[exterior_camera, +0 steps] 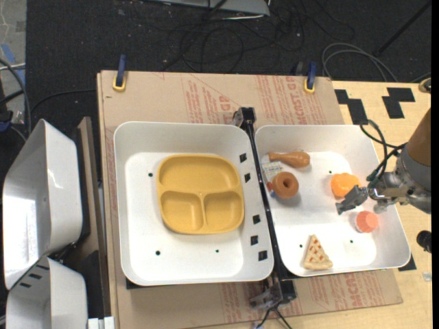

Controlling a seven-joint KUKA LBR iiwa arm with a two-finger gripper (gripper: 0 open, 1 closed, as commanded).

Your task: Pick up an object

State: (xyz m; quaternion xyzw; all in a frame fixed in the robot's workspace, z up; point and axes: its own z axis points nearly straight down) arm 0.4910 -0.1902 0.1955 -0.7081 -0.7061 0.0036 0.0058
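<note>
I am hovering my tool [361,199], spread and holding nothing, in the right bin [391,252] between the orange [343,183] and pink cup [367,221].

Grey arm [420,157] — black cables looping alongside — ending in a dark metal pincer [354,199].
</note>
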